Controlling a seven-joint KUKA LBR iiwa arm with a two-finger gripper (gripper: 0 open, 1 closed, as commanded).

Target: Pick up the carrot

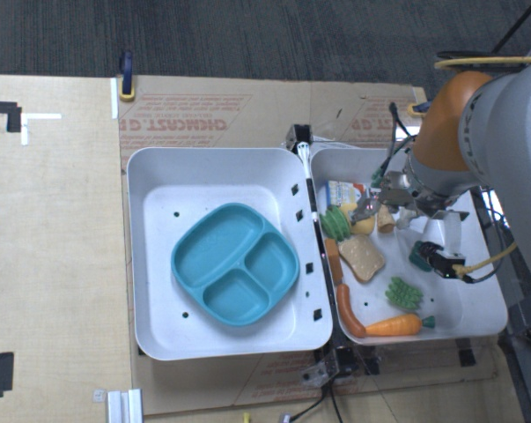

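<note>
**Carrot not yet lifted: the pick is still ahead**

A pale wooden bench under a sheet of brown cardboard is seen from above, with dark carpet behind it, and 2 shallow white bins are set on it side by side. The right bin (476, 320) is taken here as the landmark. The left bin (151, 263), touching the right bin's left wall, is occupied by 1 blue divided plate (236, 264).

The carrot (394, 326) is found lying flat along the near wall of the right bin, its green tip pointed toward the bin's right side. Just to its left, against the bin's left wall, a red sausage-like piece (347, 311) is curved. Above the carrot, nearer the middle of the bin, a small green broccoli-like piece (404, 293) and a slice of bread (362, 258) are placed. Toward the far left corner, a leafy green item (336, 222) and some pale food pieces are clustered.

The gripper (371, 205) is held over the far part of the right bin, above that cluster and well apart from the carrot. How far it is opened cannot be told, since it is small and muddled with the items beneath; nothing is seen to be held.

The task is judged to be at its start: the carrot is untouched, and the approach, the grasp and the lift are all left to be done.
</note>
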